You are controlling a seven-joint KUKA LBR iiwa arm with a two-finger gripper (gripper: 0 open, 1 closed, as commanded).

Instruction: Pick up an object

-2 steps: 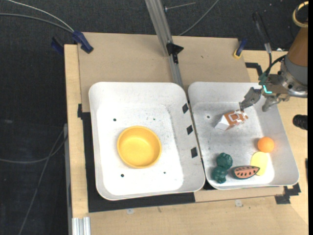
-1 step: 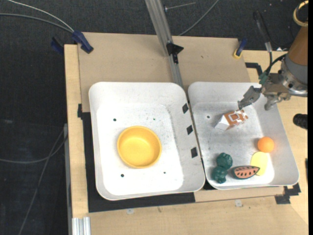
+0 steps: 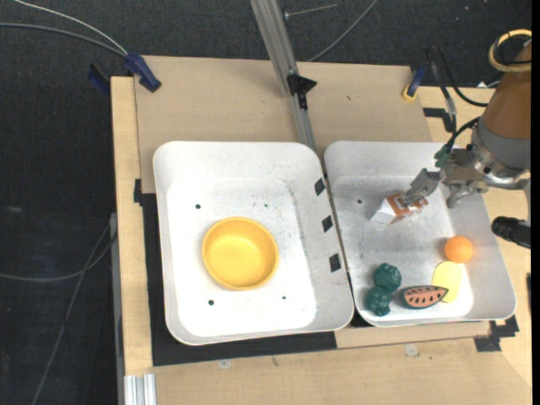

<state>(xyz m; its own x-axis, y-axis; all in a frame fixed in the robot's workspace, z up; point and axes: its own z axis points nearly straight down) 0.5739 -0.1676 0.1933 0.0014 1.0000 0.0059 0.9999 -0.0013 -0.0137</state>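
Observation:
My gripper [image 3: 435, 199] hovers over the upper part of the right bin [image 3: 354, 171], its two fingers spread open. A small white and orange block [image 3: 393, 210] lies on the bin floor, right at the tip of the left finger [image 3: 418, 194] and not between the two fingers. Nearer the front of this bin are an orange ball [image 3: 458, 249], a yellow piece [image 3: 449, 277], a watermelon slice [image 3: 422, 296] and a dark green toy [image 3: 384, 288]. A yellow bowl [image 3: 240, 251] sits in the left bin [image 3: 181, 175].
A metal pole [image 3: 278, 49] slants down to the gap between the bins. Black clips [image 3: 327, 224] mark the shared rims. Cables run across the dark floor beyond the wooden bench [image 3: 219, 99].

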